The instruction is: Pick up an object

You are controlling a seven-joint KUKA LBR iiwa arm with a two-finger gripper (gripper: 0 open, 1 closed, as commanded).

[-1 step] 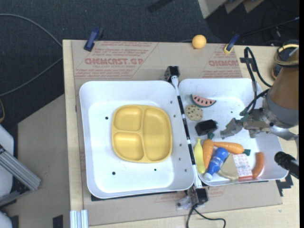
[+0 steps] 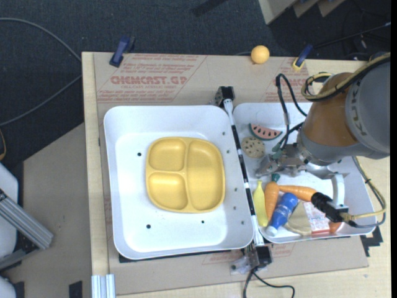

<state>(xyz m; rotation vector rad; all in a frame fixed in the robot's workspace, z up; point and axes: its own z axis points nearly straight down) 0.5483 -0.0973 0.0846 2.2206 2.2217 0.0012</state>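
Centrally, in the left bin, a yellow divided plate is seen lying flat, well apart from the work. Right of it, along the left wall of the right bin, a yellow banana-like piece is laid lengthwise, with a round speckled cookie and a watermelon slice above it. Just beside these, the gripper is lowered into the bin at centre right of the frame; whether its jaws are wide, narrow or closed on anything cannot be told, since the wrist hides them. Below it, an orange carrot, a blue bottle and a red-and-white packet are crowded together, touching or overlapping. A failed pick is judged likely: the items are packed so tightly that neighbours may be nudged or two caught at once, and the carrot's smooth, tapered body may slip. An orange ball is left on the bench at upper right.
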